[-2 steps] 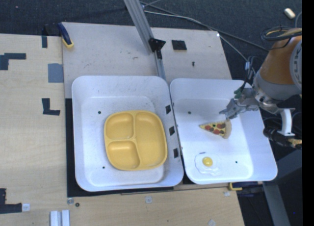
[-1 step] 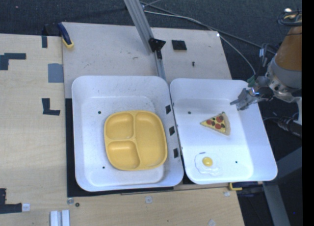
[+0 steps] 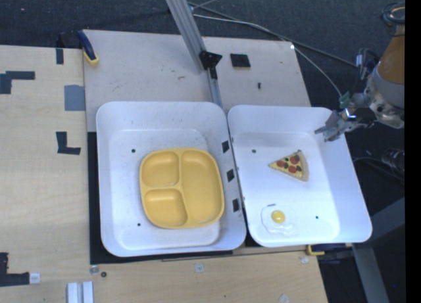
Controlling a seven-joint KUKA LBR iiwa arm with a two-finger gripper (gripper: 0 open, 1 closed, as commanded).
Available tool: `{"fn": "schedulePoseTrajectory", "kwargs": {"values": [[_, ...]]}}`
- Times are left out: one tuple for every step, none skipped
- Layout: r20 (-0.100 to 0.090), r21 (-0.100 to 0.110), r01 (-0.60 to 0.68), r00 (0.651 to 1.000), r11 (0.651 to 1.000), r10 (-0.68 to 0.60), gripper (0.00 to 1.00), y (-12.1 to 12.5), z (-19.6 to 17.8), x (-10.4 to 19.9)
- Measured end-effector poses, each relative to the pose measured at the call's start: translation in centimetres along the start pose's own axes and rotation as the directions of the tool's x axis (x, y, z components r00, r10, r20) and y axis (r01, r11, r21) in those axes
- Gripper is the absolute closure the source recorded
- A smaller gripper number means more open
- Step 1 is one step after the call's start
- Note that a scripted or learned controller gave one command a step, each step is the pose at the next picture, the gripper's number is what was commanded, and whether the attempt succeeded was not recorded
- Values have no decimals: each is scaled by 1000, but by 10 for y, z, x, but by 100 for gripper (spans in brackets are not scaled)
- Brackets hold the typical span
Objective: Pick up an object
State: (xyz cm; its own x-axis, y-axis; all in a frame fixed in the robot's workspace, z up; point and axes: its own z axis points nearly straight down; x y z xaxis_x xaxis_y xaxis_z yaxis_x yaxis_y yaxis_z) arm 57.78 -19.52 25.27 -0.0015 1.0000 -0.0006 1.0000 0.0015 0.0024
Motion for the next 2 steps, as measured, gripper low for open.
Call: {"fn": "schedulePoseTrajectory", "kwargs": {"values": [[-1,2,5,1000,1000,-5,100,10,-4,58],[-1,4,3,1000,1000,-3,100,16,10,104]]}}
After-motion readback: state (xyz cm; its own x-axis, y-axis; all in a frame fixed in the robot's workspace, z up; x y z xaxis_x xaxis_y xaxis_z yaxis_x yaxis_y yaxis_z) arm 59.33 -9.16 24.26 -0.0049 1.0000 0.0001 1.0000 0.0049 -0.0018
